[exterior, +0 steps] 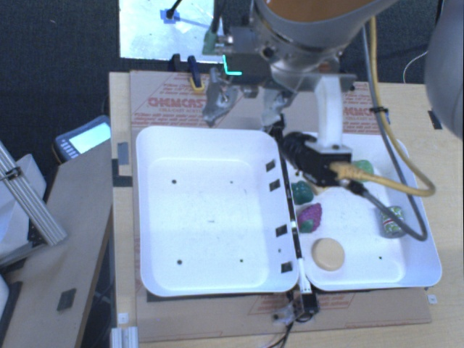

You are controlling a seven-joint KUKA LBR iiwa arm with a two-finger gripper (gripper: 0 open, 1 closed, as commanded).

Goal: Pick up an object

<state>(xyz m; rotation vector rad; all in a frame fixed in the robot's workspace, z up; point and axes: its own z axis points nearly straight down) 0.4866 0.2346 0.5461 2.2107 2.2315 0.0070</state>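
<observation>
end effector fingers spread apart and empty above the left bin's far rim, arm cropped.

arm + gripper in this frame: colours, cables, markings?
The arm is a bulky grey casing with an orange band around it near the top of the view. Below it sit metallic silver finger parts of the gripper, with a small cyan light on the head. A yellow cable and a grey cable run down from it. A white bracket carries a black block.
</observation>
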